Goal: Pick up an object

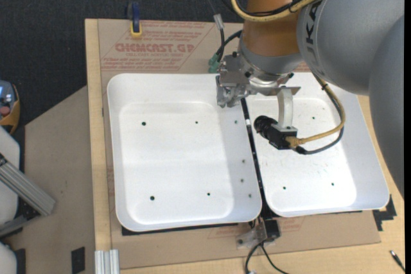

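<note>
I read the gripper [229, 93] over the seam between left bin [119, 138] and right bin [359, 170], near their far rims. Jaws sit under the wrist: I cannot tell their spread or any hold.

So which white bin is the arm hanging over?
The view's right bin; the grey arm hides its far corner, while the left bin shows almost whole.

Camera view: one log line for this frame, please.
arm in from right, over seam between bins | gripper at left bin far right corner | right bin alongside | pick unconfirmed
</note>
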Robot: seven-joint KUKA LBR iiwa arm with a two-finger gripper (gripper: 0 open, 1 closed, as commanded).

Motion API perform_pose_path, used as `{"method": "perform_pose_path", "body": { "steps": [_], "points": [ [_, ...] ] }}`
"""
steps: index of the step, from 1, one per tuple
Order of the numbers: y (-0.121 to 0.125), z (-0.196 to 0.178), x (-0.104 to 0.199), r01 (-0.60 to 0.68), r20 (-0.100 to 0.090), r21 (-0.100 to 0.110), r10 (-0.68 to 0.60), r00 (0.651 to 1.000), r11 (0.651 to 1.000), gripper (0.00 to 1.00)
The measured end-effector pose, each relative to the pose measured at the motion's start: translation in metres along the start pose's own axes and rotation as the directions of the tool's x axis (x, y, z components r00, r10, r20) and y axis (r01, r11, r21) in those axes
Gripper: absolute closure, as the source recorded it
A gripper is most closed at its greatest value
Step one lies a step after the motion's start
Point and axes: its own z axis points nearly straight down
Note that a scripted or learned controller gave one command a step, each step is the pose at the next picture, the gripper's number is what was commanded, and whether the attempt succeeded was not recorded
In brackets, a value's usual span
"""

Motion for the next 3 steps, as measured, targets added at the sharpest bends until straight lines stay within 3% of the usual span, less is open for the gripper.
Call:
{"method": "perform_pose_path", "body": {
  "steps": [1, 2, 3],
  "points": [
    [-0.014, -0.014, -0.087, -0.006, 0.004, 0.008, 0.006, 1.0, 1.0, 1.0],
    [-0.005, -0.197, -0.054, 0.006, -0.001, -0.012, -0.006, 1.0, 1.0, 1.0],
    [0.042, -0.068, -0.036, 0.004, 0.002, 0.02, -0.004, 1.0, 1.0, 1.0]
  ]
}}
